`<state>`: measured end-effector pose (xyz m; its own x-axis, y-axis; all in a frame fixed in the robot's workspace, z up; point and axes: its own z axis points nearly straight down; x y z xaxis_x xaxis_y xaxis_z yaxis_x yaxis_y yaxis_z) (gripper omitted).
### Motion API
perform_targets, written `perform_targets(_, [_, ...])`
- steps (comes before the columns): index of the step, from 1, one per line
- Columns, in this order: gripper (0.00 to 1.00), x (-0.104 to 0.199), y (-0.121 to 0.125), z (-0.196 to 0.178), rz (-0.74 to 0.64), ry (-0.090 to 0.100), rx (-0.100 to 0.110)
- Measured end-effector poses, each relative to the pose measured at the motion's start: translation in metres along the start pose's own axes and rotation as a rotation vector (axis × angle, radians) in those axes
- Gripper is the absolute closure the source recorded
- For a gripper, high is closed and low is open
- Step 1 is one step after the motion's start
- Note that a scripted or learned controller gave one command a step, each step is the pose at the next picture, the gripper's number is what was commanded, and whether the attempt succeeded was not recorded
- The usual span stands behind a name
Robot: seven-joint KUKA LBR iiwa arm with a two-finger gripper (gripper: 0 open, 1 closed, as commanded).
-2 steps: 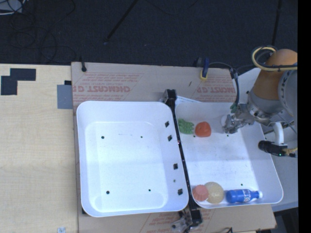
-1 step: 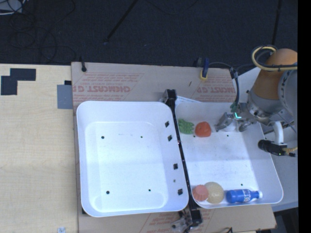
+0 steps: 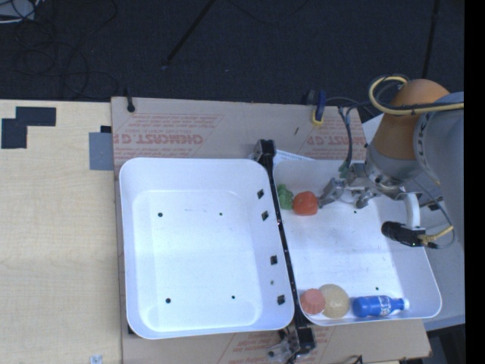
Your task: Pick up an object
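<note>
Bench (image 3: 53, 226) first, pale wood grain with a brown cardboard sheet (image 3: 189, 127) laid over it. On that sheet sit two shallow white bins side by side, and the right bin (image 3: 356, 256) is our landmark. Touching its left wall is the left bin (image 3: 197, 249), bare white floor with a few dark dots.

Over the right bin's upper right corner looms the arm (image 3: 424, 142), grey body, orange band up top, cables looping round it. Its tool (image 3: 332, 193) reaches in low over the right bin's upper part, pointing toward the bin's left wall. Whether the tool is spread or pressed together, I cannot tell; the metal parts blur together, and nothing shows pinched in it.

Now the pickings, all inside the right bin. Along its near wall, toward the right corner, a blue bottle (image 3: 379, 306) lies on its side, white cap pointing right. Just left of it, a pale yellow ball (image 3: 334, 300), and touching that, a red-orange ball (image 3: 312, 302). Up by the left wall, a red ball (image 3: 305, 203) sits just beside the tool's tip, with a small green object (image 3: 285, 197) tucked against it on the wall side.
</note>
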<state>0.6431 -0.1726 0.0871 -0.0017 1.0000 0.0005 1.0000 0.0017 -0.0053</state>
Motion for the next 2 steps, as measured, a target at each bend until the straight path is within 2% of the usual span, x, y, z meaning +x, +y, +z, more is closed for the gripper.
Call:
perform_targets(1, [0.0,-0.0427,0.0006,-0.0011,0.003,-0.003,-0.005])
perform_targets(2, [0.0,-0.0407,0.0007,-0.0008,0.0,-0.001,-0.004])
